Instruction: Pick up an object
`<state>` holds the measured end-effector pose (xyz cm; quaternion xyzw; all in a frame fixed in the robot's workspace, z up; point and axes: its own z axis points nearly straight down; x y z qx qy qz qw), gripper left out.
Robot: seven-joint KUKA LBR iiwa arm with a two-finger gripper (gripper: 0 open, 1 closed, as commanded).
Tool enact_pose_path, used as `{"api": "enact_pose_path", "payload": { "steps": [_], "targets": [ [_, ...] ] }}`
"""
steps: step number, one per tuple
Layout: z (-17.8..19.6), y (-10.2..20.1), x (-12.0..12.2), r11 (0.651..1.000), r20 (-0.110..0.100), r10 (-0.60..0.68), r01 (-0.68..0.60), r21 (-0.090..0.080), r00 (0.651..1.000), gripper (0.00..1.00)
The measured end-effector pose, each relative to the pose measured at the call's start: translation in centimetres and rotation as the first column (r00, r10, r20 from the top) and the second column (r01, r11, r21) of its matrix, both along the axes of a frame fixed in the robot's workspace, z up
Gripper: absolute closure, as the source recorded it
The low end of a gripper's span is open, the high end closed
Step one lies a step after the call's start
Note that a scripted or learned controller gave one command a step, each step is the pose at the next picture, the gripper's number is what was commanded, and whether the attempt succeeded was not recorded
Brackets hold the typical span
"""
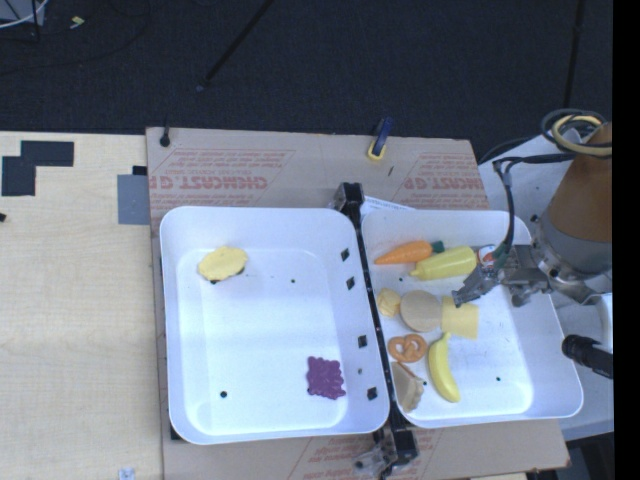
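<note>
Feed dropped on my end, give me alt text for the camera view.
The grey arm's gripper hangs low in the right white bin, beside a pale yellow block, among an orange carrot, yellow banana and brown pretzel. The left white bin holds purple grapes.

Bench (pixel 70 298) bearing two white bins (pixel 260 418)

I see a cardboard sheet (pixel 300 173) lying under both bins on the pale wood tabletop (pixel 70 308), a blue-and-yellow clamp (pixel 379 140) gripping its far edge, dark carpet (pixel 300 48) beyond.
</note>
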<state>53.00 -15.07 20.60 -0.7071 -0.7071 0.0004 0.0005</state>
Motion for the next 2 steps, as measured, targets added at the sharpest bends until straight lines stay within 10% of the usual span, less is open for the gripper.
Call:
{"api": "enact_pose_path", "payload": {
  "steps": [1,2],
  "targets": [
    [-11.1,3.3,1.9,1.0,-0.009,0.003,-0.003,0.004,1.0,0.0],
    [-11.7,2.4,7.1,1.0,0.002,0.001,-0.001,0.0,1.0,0.0]
  ]
}}
